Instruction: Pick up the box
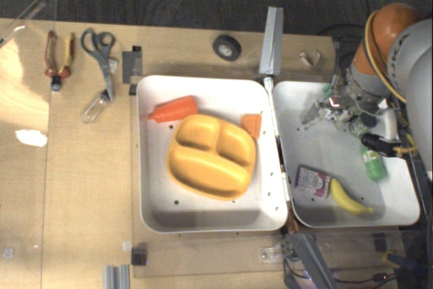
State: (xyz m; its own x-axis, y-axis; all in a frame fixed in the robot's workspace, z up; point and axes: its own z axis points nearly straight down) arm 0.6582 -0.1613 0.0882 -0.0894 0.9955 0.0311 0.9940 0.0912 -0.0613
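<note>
Pink and flat, the box point(312, 181) lies in the right bin point(406, 213), toward its near left corner, just beside a banana point(348, 198) that lies to its right. The gripper point(323, 110) hangs over the far part of that bin, fingers spread and holding nothing. From the gripper the box lies nearer and barely left, well apart. Its long side seems to run roughly left to right, slightly skewed, so the fingers would likely close best across the short side.
</note>
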